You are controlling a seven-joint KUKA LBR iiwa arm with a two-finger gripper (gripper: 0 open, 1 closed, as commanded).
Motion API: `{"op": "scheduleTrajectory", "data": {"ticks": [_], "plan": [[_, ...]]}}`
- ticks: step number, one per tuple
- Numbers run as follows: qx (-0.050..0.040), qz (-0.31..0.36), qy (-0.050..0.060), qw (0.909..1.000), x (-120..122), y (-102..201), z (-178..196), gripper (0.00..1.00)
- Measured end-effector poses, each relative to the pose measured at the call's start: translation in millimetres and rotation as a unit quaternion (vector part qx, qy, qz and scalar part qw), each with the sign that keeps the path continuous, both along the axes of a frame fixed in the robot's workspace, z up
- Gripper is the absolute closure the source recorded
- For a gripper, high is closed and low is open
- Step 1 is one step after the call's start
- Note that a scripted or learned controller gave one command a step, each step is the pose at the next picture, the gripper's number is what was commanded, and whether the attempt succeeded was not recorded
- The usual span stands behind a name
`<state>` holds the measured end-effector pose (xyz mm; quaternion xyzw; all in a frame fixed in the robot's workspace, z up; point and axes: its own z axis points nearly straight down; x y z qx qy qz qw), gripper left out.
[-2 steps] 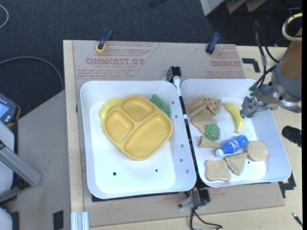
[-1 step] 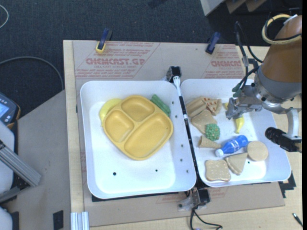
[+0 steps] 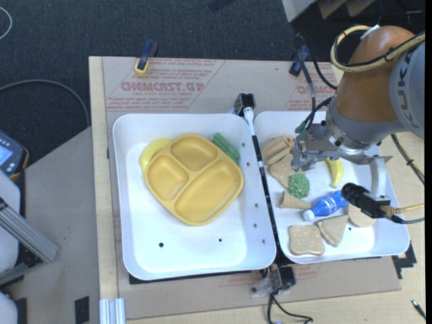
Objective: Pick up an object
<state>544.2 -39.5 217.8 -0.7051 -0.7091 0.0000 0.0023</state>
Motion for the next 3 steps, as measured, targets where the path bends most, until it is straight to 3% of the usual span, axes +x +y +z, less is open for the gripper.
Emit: {"op": "scheduleTrajectory", "data": {"ticks": [1, 2, 3], "plan": [[0.0002, 0.001, 0.0, 1.0, -6, 61, -1, 1.0], [-0.0018, -0.003, -0.004, 1.0, -4, 47, 14, 1.0], [-0.0014, -0.002, 0.001, 1.0, -6, 57, -4, 1.0]]}}
